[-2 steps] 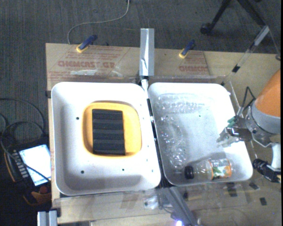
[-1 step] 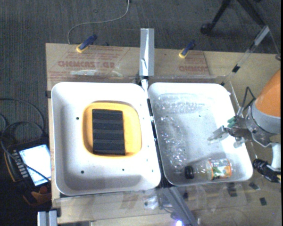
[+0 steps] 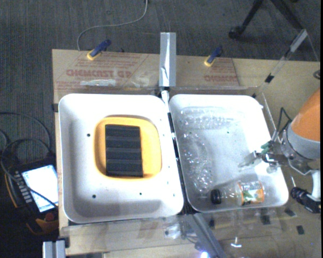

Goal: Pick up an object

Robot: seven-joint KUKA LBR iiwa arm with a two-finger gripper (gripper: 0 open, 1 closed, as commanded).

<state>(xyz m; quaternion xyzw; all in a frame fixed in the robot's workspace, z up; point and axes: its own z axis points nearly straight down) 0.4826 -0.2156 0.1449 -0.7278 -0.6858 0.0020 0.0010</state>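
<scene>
The camera view looks down on two white bins. The gripper (image 3: pixel 261 157) sits over the right edge of the right bin (image 3: pixel 226 117), at the end of the grey arm (image 3: pixel 307 138) with the orange band. Its thin tips point left, into the bin.

The thing to pick up could be the small plastic bottle (image 3: pixel 242 192). It lies on its side in the right bin, just below the gripper and a little to its left. They are near each other but not touching. The bottle is long from left to right. Its dark cap (image 3: pixel 216 196) points left, away from the arm, and its label end lies closer to the gripper. So the gripper would likely have to go down and a bit toward the bottom edge of the picture, and close across the bottle's short side.

The tips are small and blurry, so I cannot tell how far apart they are. Nothing can be seen between them.

Far to the gripper's left, the other bin (image 3: pixel 75 198) holds a yellow tray with a black block (image 3: pixel 124 149).
</scene>
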